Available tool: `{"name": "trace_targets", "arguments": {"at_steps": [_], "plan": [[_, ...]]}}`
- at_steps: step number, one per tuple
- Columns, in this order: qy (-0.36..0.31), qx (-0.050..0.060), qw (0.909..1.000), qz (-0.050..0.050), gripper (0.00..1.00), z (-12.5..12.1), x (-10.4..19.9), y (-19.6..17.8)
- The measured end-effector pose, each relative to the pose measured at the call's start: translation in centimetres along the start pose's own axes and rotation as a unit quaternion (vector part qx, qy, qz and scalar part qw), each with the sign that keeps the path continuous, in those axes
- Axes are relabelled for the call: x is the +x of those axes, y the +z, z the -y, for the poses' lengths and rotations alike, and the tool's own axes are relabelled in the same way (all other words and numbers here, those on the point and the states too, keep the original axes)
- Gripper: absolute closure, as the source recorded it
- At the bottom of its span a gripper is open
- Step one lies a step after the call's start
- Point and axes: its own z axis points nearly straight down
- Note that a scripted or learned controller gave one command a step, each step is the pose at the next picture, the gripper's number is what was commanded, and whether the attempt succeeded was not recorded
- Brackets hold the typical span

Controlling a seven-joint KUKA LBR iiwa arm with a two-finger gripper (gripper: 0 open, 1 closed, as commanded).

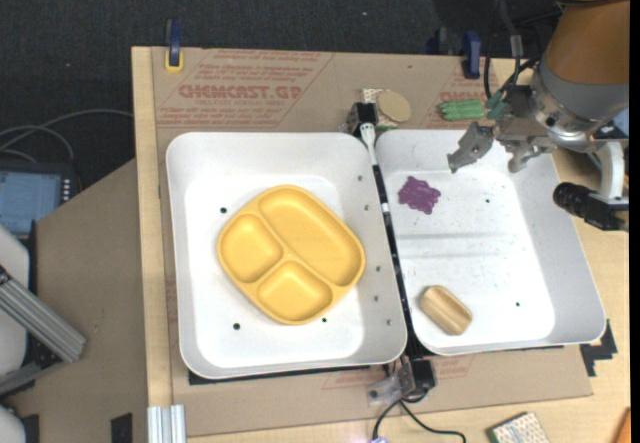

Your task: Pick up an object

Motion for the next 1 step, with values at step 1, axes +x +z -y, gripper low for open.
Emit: {"name": "trace_targets", "arguments": {"at_steps": [1], "plan": [[0.002, 0.006, 1.0, -0.001, 0.0, 2.25, -1.31, 9.45]]}}
